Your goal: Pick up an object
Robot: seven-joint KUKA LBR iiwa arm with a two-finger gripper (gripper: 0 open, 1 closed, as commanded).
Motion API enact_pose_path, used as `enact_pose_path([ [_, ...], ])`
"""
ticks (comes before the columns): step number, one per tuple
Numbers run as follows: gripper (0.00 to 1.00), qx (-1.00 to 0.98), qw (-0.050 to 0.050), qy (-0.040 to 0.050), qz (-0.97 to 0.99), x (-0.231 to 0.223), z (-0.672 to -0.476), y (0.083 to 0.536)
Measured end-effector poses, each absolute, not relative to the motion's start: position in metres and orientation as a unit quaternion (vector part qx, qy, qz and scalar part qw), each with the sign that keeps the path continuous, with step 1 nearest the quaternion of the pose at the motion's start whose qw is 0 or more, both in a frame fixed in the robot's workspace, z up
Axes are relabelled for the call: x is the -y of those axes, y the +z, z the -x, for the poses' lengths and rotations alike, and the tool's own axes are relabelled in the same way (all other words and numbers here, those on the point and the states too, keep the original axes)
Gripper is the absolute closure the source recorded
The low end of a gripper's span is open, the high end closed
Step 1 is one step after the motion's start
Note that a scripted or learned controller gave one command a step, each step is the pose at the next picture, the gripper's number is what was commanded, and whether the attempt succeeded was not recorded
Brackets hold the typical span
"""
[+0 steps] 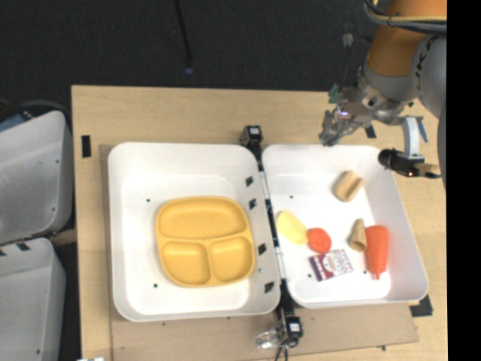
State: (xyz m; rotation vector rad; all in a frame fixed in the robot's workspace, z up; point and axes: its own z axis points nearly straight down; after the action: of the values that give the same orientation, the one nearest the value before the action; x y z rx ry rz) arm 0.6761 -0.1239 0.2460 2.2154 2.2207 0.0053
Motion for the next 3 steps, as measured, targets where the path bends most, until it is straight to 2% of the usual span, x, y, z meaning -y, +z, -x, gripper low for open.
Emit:
enact_pose_path([
  [1, 1.0, -0.708, 0.0, -0.0006, -0.706, 0.08, -0.649, 0.239],
  [3, 1.0, -0.709, -0.001, -0.0008, -0.706, -0.006, -0.584, 0.227],
])
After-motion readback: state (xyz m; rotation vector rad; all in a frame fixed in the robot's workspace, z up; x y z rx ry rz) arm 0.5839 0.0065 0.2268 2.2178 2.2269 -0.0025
